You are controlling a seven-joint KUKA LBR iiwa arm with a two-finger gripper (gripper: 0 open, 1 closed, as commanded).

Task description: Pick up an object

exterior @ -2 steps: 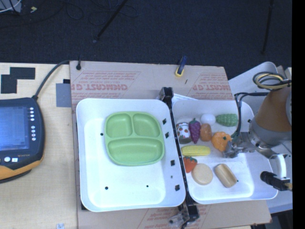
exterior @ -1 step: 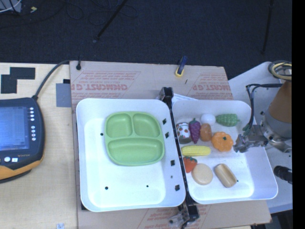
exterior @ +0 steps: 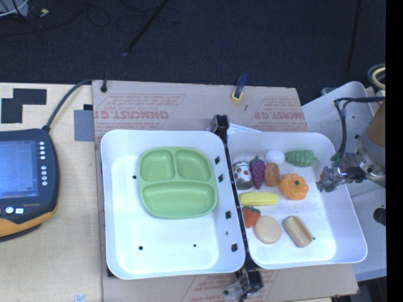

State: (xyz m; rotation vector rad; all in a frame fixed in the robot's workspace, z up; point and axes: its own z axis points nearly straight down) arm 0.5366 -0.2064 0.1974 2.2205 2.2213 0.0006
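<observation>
At the lower edge of the right shallow white bin (exterior: 343, 247) lie a tan, bread-like cylinder (exterior: 298, 231) and, just beside it on the left, a pale beige round bun-shaped piece (exterior: 267, 229), with a small red tomato-like piece (exterior: 250, 216) next to that against the bin's inner wall. Above them a yellow plastic corn cob (exterior: 259, 199) lies crosswise, an orange plastic pumpkin (exterior: 293, 187) sits to its right, and further up come a purple grape bunch (exterior: 257, 171), a small orange-brown oblong piece (exterior: 272, 175), a white ball (exterior: 274, 156) and a green knobbly vegetable (exterior: 300, 158). The left shallow white bin (exterior: 126, 244) holds a light green three-compartment plastic tray (exterior: 177, 182). The metal two-finger gripper (exterior: 329, 178) is at the right bin's right side, near the pumpkin but apart from it, holding nothing visible; I cannot tell whether it is open or closed.
</observation>
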